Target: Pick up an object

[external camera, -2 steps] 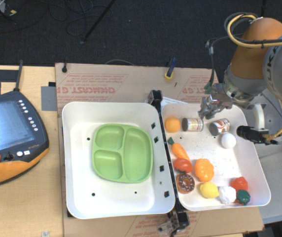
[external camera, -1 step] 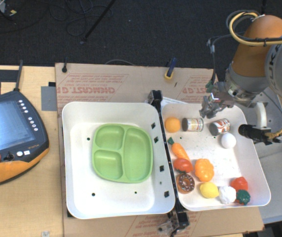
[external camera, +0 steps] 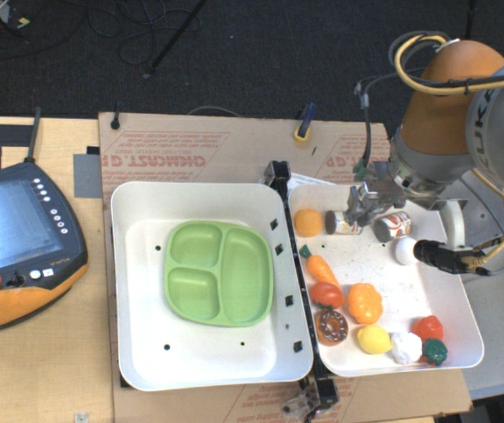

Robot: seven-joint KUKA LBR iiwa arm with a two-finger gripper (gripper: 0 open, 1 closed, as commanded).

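1. Camera view: the hand (external camera: 359,208) hangs low over the back of the right bin (external camera: 463,324), just beside an orange ball (external camera: 307,223); whether it is open or closed cannot be told.
2. The right bin holds a carrot (external camera: 322,270), tomato (external camera: 327,293), orange pepper (external camera: 365,302), chocolate doughnut (external camera: 331,326), lemon (external camera: 374,338) and a small can (external camera: 393,226).
3. The left bin (external camera: 137,236) holds a green divided tray (external camera: 218,273).
4. A teach pendant (external camera: 18,245) lies on the bench (external camera: 23,368), left.
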